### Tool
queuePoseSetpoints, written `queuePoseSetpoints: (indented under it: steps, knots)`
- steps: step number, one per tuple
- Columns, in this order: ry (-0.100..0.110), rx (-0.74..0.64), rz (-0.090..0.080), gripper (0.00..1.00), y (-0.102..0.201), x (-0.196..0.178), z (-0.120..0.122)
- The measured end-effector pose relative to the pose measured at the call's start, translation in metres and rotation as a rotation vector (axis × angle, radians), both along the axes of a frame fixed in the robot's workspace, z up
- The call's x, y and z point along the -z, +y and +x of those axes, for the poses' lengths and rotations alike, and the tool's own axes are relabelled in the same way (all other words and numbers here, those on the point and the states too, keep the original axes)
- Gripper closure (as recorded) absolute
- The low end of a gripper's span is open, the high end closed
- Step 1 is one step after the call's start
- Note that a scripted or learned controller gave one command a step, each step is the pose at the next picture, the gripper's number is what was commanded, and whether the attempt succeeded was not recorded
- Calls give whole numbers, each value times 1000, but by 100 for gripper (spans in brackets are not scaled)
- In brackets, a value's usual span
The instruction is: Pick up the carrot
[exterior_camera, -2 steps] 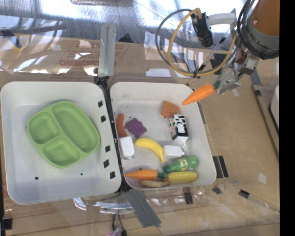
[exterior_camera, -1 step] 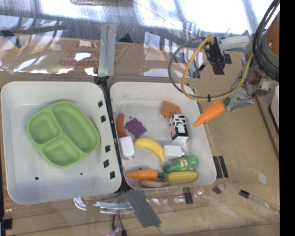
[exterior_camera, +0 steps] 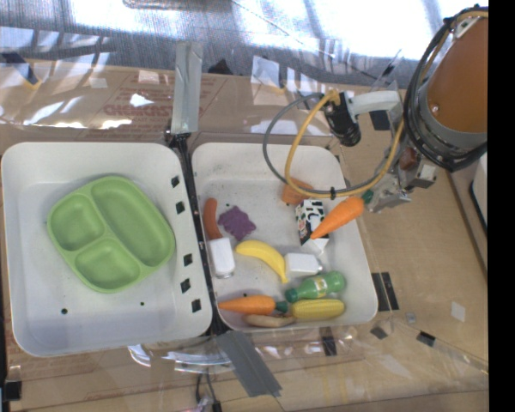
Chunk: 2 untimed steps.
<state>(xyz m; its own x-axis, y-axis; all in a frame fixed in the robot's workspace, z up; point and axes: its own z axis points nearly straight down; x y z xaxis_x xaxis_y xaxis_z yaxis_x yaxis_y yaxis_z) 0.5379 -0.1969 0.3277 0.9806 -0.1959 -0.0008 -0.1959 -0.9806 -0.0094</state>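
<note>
An orange carrot (exterior_camera: 339, 215) with a green top hangs tilted over the right bin's (exterior_camera: 266, 157) right side, above a cow-patterned carton (exterior_camera: 308, 217). My gripper (exterior_camera: 383, 197) reaches in from the right and is shut on the carrot's green end. A second carrot (exterior_camera: 248, 304) lies flat near the front of the right bin, apart from the gripper.
The right bin also holds a banana (exterior_camera: 264, 256), a purple piece (exterior_camera: 236, 222), a red sausage (exterior_camera: 210, 216), a white bottle (exterior_camera: 221, 257), a green bottle (exterior_camera: 316, 286) and a yellow item (exterior_camera: 318, 309). A green divided plate (exterior_camera: 112, 232) sits in the left bin (exterior_camera: 26, 316). A yellow cable (exterior_camera: 296, 144) loops over the right bin.
</note>
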Motion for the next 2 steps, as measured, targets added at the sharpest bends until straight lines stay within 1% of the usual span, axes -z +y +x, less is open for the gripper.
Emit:
queuePoseSetpoints:
  steps: [1, 2]
  knots:
    - [0, 49, -3, 100, 23, 3, -22]
    - [-14, 4, -3, 100, -13, -49, -28]
